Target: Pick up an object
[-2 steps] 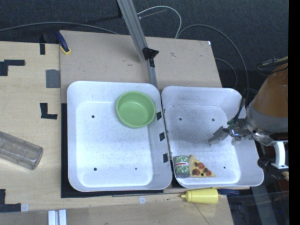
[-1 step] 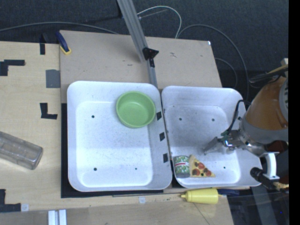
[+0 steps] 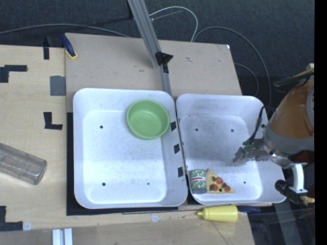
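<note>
A green bowl [image 3: 148, 119] sits in the left bin [image 3: 89, 147] near its back right corner. In the right bin [image 3: 225, 108], at the front left, lie a small green-labelled can [image 3: 197, 180] and a pizza slice toy [image 3: 219, 184] side by side. My gripper [image 3: 242, 156] hangs low over the right bin's right half, up and to the right of the pizza slice, apart from both objects. Nothing shows between its tips.
A yellow mustard bottle [image 3: 220, 214] lies on the bench just in front of the right bin. A clear plastic container [image 3: 19, 163] rests at the far left. A metal pole [image 3: 148, 27] slants over the back of the bench.
</note>
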